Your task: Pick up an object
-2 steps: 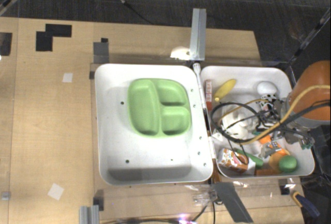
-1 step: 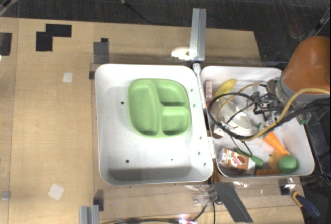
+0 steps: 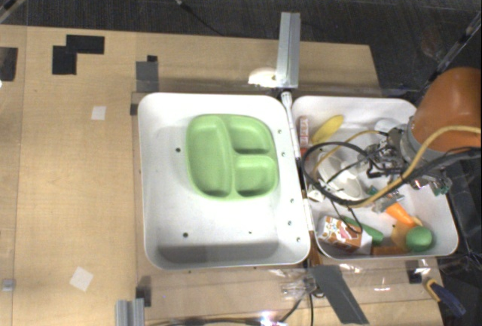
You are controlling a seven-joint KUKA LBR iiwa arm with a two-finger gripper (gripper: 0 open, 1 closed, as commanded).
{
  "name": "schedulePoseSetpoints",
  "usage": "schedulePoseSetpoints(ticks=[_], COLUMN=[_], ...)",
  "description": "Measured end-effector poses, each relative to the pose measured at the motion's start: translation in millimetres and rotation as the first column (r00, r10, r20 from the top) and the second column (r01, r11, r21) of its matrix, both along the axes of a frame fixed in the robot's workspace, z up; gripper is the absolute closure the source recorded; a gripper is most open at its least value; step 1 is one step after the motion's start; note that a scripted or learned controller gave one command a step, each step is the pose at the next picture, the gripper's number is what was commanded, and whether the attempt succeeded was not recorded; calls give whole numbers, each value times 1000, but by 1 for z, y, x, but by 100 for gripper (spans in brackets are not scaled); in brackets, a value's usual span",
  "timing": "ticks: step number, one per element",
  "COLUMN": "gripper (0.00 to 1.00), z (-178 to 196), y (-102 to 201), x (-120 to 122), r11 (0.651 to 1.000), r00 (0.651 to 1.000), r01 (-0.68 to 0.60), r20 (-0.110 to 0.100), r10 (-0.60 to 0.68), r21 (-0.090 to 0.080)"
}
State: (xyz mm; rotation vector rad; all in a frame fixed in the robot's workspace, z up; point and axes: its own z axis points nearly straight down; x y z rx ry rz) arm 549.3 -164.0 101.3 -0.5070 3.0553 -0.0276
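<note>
The right bin (image 3: 392, 105) holds several small objects. A yellow banana (image 3: 327, 128) lies at its back left, beside a thin red and white tube (image 3: 303, 130). A brown and red snack packet (image 3: 343, 233) sits at the front left. A green ball (image 3: 419, 239) and an orange piece (image 3: 400, 213) rest at the front right, with a white object (image 3: 344, 184) near the middle. My gripper (image 3: 382, 157) hangs low over the middle of this bin, under the arm's orange band (image 3: 452, 110) and largely hidden by looping black and yellow cables (image 3: 339, 166).
The left bin (image 3: 162, 189) carries a green divided plate (image 3: 230, 154). A metal post (image 3: 289, 46) stands behind the gap between the bins. Bare wooden bench (image 3: 68, 189) stretches to the left.
</note>
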Motion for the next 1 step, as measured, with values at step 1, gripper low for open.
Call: schedulePoseSetpoints(ticks=[1], gripper=[0], z=[0], y=[28], x=[35], r11=[1000], r00=[1000], r01=[10], r20=[-4], r10=[-10], r21=[-1])
